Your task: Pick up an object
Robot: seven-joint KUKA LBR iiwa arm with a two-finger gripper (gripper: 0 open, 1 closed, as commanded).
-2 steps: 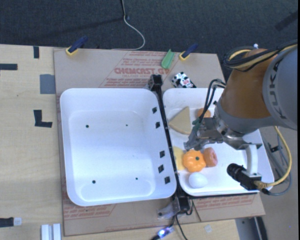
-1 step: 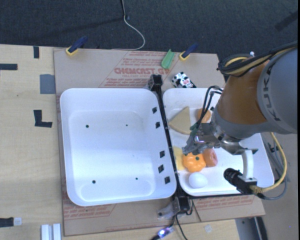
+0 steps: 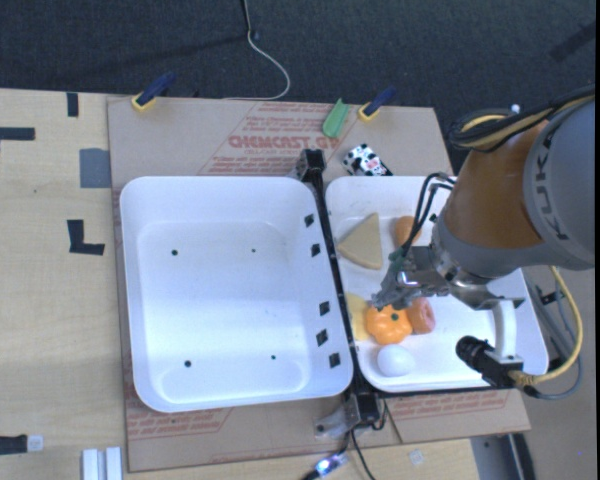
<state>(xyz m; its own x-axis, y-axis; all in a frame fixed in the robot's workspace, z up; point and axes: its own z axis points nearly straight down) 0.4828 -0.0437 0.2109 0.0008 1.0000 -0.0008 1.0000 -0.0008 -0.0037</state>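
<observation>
My gripper (image 3: 392, 298) hangs low over the right bin (image 3: 435, 366), just above an orange ball-like object with a green top (image 3: 387, 325). A reddish-orange piece (image 3: 421, 316) lies right beside that orange object. A white egg-shaped item (image 3: 395, 360) rests near the bin's front rim. A tan wedge (image 3: 361, 241) lies toward the back, with a small orange piece (image 3: 404, 230) to its right and a yellow piece (image 3: 355, 306) by the left wall. The grey and orange arm covers much of the bin's right half.
The left bin (image 3: 220, 288) sits beside the right one, joined by a black divider with clips (image 3: 325, 268). A black-and-white toy (image 3: 363, 161) lies on the cardboard behind the bins. Clamps (image 3: 335, 118) hold the cardboard's far edge.
</observation>
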